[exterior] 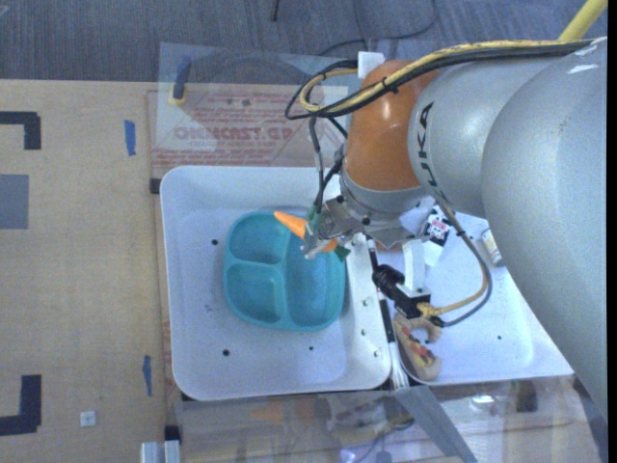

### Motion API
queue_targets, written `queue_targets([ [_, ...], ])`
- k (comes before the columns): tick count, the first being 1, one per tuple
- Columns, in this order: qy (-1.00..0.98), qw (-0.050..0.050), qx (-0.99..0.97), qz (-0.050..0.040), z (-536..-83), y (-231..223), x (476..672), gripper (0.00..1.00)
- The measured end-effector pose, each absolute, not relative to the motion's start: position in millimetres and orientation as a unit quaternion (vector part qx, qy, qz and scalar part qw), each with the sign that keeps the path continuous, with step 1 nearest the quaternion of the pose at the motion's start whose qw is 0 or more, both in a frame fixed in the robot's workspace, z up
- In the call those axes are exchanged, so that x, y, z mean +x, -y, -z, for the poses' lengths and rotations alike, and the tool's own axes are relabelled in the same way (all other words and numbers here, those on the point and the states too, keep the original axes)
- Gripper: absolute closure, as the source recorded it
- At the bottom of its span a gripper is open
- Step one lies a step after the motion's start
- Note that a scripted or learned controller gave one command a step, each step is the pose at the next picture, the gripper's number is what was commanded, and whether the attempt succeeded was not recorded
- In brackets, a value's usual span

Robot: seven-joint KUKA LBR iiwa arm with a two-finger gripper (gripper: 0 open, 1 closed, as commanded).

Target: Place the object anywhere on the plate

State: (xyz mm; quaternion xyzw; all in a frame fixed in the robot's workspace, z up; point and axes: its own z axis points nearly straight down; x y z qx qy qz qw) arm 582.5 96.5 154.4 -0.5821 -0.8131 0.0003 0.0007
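1. Teal plate [280, 283], three compartments, lying in the left white bin [193, 355]; taken as landmark below.
2. Orange object [289, 223] at the plate's upper right rim, partly over the teal surface, its pointed end toward the plate's upper left; a second orange patch just right of the claw tip, also at the rim.
3. Claw [316, 244] directly over the plate's upper right edge, touching or just above the orange object; fingers too hidden under the wrist to tell whether spread or clenched, and whether gripping the object.
4. Open room: bare bin floor left of, below and above the plate; right of the plate, only a narrow strip before the bin wall.
5. Grey arm [521, 152] with orange band covering the right bin [501, 345] beyond the plate's right side; cables [453, 307] dangling there.
6. Writing: reddish print on a clear sheet [231, 128] on the desk [77, 258] above the plate, not legible; dark letters on the arm, partly readable as "KU".
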Motion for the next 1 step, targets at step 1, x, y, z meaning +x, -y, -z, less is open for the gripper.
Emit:
queue_targets([
  [1, 0.813, 0.001, -0.582, -0.0002, -154.6, -96.6, 582.6, 0.00],
])
